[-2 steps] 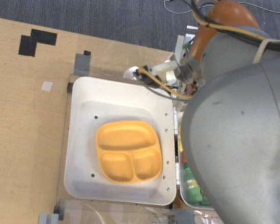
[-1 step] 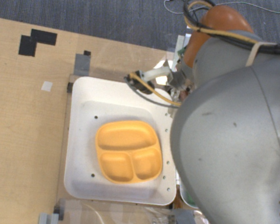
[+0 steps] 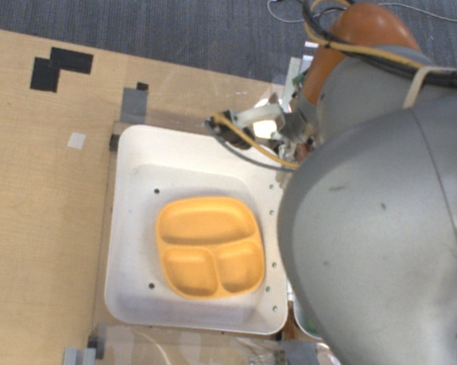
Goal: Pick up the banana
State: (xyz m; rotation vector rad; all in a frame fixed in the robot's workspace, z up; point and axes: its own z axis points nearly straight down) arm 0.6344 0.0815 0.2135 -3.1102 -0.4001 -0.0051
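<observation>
Looming closest to the camera, the grey arm [image 3: 390, 234] fills the right side, its orange band [image 3: 365, 24] near the top, with cables and wrist hardware showing at the far edge of a white bin [image 3: 133, 231]. Whether the gripper is spread or closed I cannot tell. Lying in the middle of that bin is an orange plate [image 3: 209, 246] with three compartments, tilted slightly, on a tan bench [image 3: 29, 217]; I cannot make out the banana.
</observation>
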